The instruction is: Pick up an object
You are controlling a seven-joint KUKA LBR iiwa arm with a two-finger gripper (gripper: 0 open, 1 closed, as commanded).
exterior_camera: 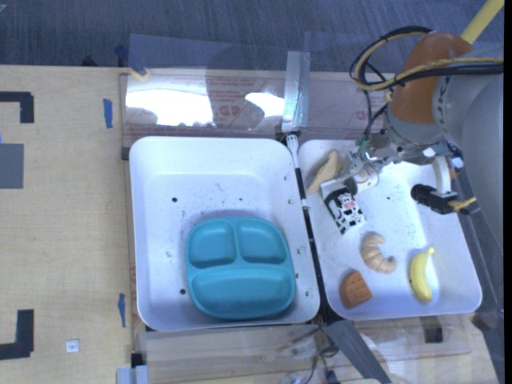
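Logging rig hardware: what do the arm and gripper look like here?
Grey arm with an orange band above the wrist. Black and yellow cables loop around it. The gripper is small, metallic and light-coloured; finer detail is too blurred to tell.

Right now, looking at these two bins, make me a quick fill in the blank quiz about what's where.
1. The teal divided tray lies in the ____ bin.
2. The banana is colored ____.
3. The croissant lies between the banana and the ____ bin's wall.
4. The gripper hangs over the ____ bin.

Answers: left; yellow; left; right
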